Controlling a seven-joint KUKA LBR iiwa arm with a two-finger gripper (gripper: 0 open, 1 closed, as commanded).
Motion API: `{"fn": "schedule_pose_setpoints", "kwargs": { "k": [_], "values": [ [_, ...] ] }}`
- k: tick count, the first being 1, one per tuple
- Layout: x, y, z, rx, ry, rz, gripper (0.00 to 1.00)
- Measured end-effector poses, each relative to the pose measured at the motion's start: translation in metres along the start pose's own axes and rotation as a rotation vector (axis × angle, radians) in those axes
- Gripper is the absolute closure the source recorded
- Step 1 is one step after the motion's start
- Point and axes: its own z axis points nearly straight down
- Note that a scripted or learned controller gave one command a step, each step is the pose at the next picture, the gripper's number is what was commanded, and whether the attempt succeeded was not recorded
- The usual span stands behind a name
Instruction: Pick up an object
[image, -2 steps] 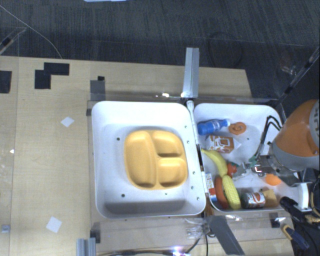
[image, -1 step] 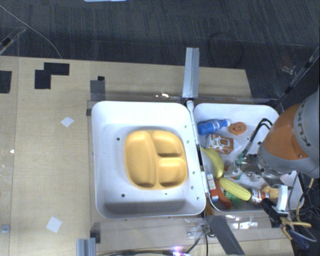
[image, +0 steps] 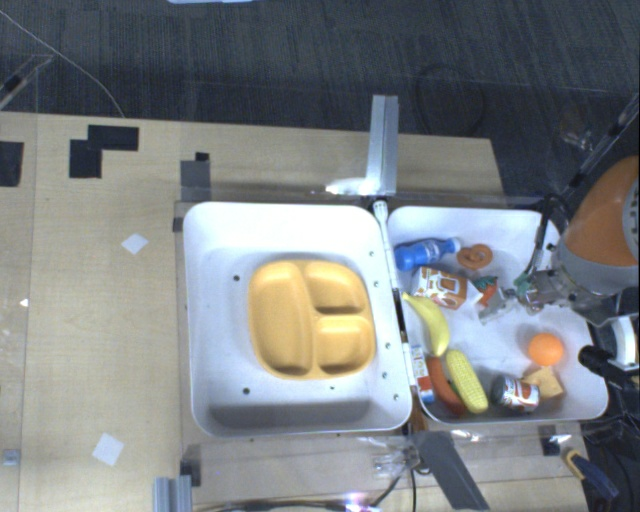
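The right bin (image: 500, 222) holds several small items. A blue bottle (image: 424, 251) lies at its back left, with a brown ring-shaped piece (image: 477, 257) beside it. In front of them are a small carton (image: 440, 287), a banana (image: 430, 322) and a corn cob (image: 466, 380). A can (image: 518, 395), a tan block (image: 547, 381) and an orange (image: 545, 349) sit at the front right. My gripper (image: 524, 291) hangs low over the bin's middle right, just right of a small orange-and-teal piece (image: 487, 294) and behind the orange.
The left bin (image: 215, 300) holds a yellow divided plate (image: 310, 318). A metal post (image: 383, 145) stands behind the wall between the bins. The arm's orange band (image: 610, 215) and grey wrist overhang the right bin's right edge.
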Motion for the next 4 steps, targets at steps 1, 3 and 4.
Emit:
{"fn": "schedule_pose_setpoints", "kwargs": {
  "k": [1, 3, 4],
  "values": [
    [0.039, 0.010, 0.016, -0.004, -0.001, 0.142, 0.00],
    [0.056, 0.091, 0.017, 0.029, 0.011, -0.354, 0.00],
    [0.056, 0.091, 0.007, 0.033, 0.011, -0.360, 1.00]
  ]
}}
